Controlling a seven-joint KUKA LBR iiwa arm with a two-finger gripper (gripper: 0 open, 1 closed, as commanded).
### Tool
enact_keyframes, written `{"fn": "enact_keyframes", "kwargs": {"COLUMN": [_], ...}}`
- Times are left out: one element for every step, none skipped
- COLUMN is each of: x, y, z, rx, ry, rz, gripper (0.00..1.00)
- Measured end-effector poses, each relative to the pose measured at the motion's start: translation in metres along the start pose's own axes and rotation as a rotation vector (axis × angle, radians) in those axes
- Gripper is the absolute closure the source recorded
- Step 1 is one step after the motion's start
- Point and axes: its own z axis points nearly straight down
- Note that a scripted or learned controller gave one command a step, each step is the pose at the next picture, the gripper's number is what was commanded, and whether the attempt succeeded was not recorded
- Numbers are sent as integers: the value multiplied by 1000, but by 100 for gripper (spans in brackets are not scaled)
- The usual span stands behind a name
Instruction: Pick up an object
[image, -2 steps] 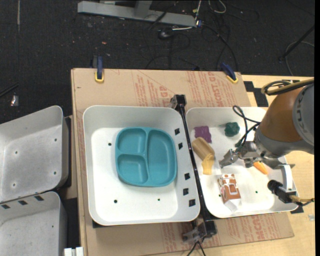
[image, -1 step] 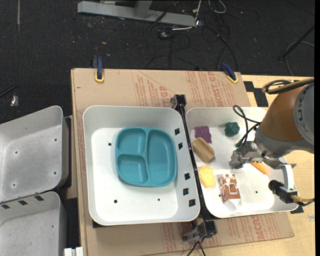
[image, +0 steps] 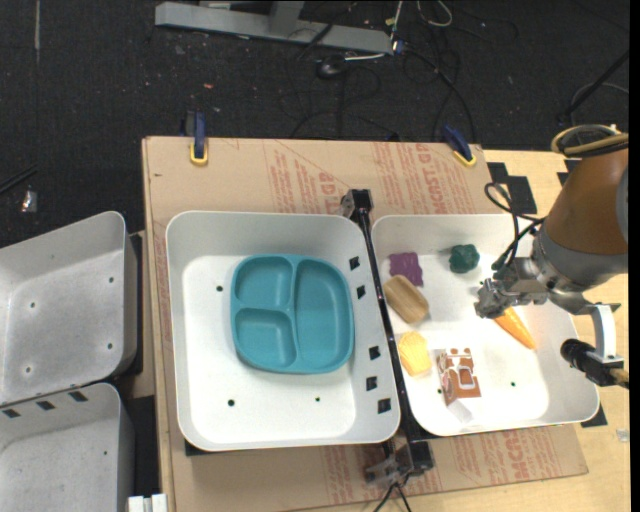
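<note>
Red printed lettering runs along the cardboard surface (image: 300, 165), unreadable. The jaws (image: 495, 300), spread impossible to tell, sit beside an orange carrot-shaped toy (image: 518, 327) in the right bin (image: 575, 400), centre floor open.

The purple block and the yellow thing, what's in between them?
A tan bread-like piece lies between the purple block and the yellow piece, seen in the camera view.
</note>
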Motion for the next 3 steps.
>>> {"fn": "enact_keyframes", "kwargs": {"x": [0,51,108], "y": [2,-2,2], "z": [-48,-62,-54], "rx": [1,4,6], "ry": [0,3,4], "rz": [-1,-5,-6], "gripper": [100,100,100]}}
